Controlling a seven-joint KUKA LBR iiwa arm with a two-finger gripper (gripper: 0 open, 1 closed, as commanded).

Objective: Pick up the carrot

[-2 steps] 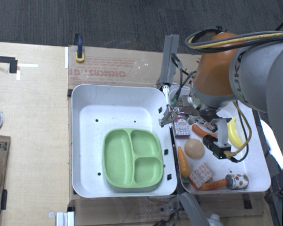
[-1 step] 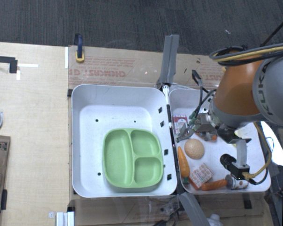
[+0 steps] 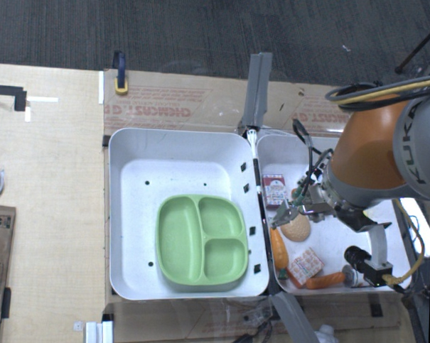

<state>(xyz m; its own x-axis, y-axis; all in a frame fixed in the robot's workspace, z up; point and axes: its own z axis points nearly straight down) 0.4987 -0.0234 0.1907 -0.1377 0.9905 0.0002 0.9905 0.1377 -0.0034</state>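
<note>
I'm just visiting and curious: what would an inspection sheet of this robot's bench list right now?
Surface: wooden bench bearing a left bin and a right bin.
Job's things: carrot lies along the right bin's left wall.
Clutter: green divided plate in the left bin; red box, round tan item, patterned packet and a second orange item in the right bin.
Grippers: gripper over the right bin, above the carrot; nothing seen between its fingers.
Cables: yellow and black cables over the arm.
Surroundings: dark carpet.
</note>
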